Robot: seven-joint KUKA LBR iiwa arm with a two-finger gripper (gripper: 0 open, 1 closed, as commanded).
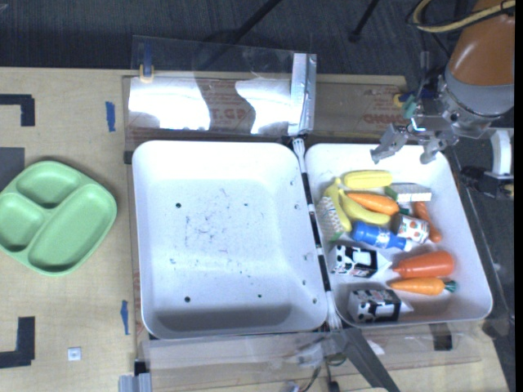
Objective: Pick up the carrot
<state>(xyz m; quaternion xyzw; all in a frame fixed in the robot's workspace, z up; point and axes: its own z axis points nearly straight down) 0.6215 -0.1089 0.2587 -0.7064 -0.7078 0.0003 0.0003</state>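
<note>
The grey two-finger gripper [413,143] hovers, fingers wide and empty, over the right white bin's [478,247] far rim, probably lining up (roughly) toward the orange tapered carrot [418,285] near its front edge.

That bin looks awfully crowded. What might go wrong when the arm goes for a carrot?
Several orange, carrot-like pieces lie in the right bin, so it may grab the wrong one. The carrot near the front lies right beside a fatter orange piece, so the fingers may nudge both. The gripper, open, hangs over the bin's far edge, so it has a crowded pile to cross first.
</note>
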